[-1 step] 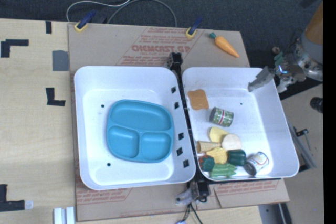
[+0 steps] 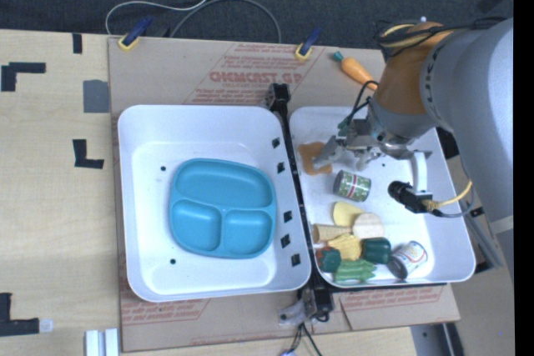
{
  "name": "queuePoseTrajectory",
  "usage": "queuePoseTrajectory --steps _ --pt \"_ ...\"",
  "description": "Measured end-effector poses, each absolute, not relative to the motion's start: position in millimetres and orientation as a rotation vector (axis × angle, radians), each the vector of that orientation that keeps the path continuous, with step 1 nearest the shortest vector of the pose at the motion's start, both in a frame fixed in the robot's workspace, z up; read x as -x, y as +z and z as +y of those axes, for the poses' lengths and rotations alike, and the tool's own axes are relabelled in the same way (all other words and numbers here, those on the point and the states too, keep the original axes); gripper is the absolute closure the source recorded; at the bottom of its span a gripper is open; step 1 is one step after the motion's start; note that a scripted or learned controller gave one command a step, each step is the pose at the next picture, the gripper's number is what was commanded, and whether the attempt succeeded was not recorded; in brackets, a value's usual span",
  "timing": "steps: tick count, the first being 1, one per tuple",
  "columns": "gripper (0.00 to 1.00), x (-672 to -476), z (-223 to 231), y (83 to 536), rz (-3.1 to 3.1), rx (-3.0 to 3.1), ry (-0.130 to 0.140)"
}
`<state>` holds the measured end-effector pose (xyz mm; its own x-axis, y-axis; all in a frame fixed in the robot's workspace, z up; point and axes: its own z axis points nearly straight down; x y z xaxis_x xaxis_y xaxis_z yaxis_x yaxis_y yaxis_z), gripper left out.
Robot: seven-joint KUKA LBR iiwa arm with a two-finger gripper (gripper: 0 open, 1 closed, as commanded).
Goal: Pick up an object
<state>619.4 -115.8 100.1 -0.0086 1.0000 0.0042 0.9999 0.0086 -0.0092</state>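
Green can (image 2: 353, 185) on side – long axis left-right, under claw (image 2: 355, 151).

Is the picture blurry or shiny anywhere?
In the camera view the blue tray looks sharp, with soft sheen; the white bins are bright but not washed out; the arm's grey body at the right is big and soft-edged; shadows are faint.

Bench (image 2: 50, 204) is light wood with black angle marks along its left side. A cardboard sheet (image 2: 242, 79) with red print lies flat on it, pinned at the far edge by two clamps (image 2: 133, 36). Two white bins sit side by side on the cardboard, touching along a black divider: left bin (image 2: 142, 137), right bin (image 2: 455, 258). An orange-handled tool (image 2: 357, 69) lies on the cardboard just behind the right bin.
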Motion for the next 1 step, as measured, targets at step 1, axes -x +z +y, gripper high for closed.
queuePoseTrajectory --steps 1 --pt "0.00 -556.3 -141.0 89.7 -2.217 2.222 0.005"
